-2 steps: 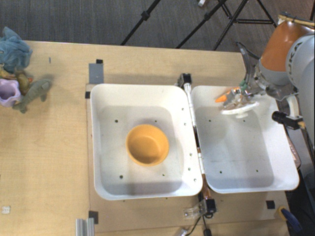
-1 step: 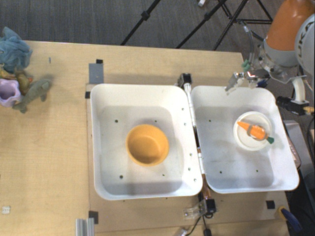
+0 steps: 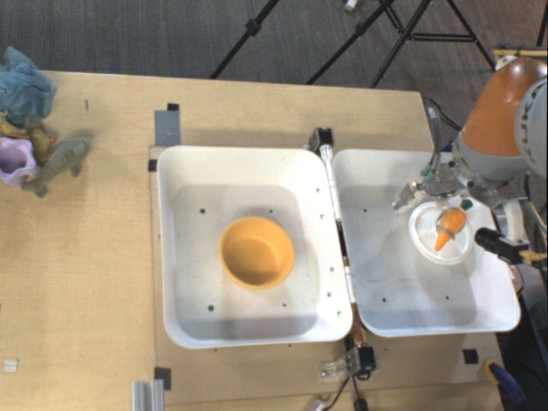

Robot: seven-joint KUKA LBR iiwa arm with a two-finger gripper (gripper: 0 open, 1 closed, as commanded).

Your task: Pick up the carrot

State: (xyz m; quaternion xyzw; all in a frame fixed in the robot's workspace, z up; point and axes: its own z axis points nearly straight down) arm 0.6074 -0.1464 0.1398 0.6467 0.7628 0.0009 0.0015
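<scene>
The orange carrot (image 3: 449, 227) lies in a small white dish (image 3: 424, 234) at the right side of the right bin (image 3: 402, 302). My gripper (image 3: 434, 199) hangs just above the dish's far rim, a little behind the carrot. Its fingers stand open, one silver fingertip (image 3: 402, 200) out to the left of the dish and the other by the dish's upper right edge. Nothing sits between them, and the carrot rests free in the dish.
An orange bowl (image 3: 257, 252) sits in the middle of the left bin (image 3: 184, 229). A blue cloth (image 3: 24, 88), a purple cup (image 3: 14, 161) and a grey-green toy (image 3: 58, 163) lie at the bench's far left. The arm's grey and orange wrist (image 3: 505, 114) looms over the right bin's far right corner.
</scene>
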